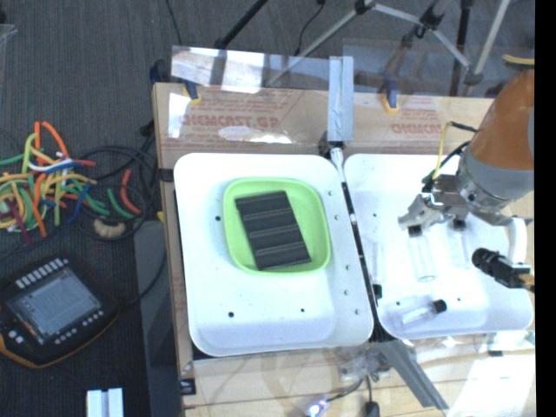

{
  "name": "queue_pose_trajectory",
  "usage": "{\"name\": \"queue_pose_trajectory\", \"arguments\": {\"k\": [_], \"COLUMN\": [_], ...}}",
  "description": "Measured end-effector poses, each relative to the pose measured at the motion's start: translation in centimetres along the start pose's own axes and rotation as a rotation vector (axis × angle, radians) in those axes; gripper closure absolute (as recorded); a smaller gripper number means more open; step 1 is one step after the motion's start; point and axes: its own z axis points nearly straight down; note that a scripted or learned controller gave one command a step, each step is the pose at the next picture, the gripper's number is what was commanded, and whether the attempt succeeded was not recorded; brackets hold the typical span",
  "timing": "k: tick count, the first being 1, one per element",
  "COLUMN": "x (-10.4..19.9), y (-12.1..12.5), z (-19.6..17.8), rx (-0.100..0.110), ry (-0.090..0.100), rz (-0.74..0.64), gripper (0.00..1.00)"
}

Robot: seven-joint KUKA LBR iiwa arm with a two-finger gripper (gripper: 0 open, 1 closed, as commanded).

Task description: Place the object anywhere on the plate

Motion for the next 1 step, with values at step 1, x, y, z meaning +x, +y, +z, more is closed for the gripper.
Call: {"name": "queue_pose_trajectory", "arguments": {"k": [1], "x": [-0.01], "y": [0.00], "z": [-0.01], "rx": [0.000], "ry": [0.000], "rz": [0.000], "gripper": [0.00]}}
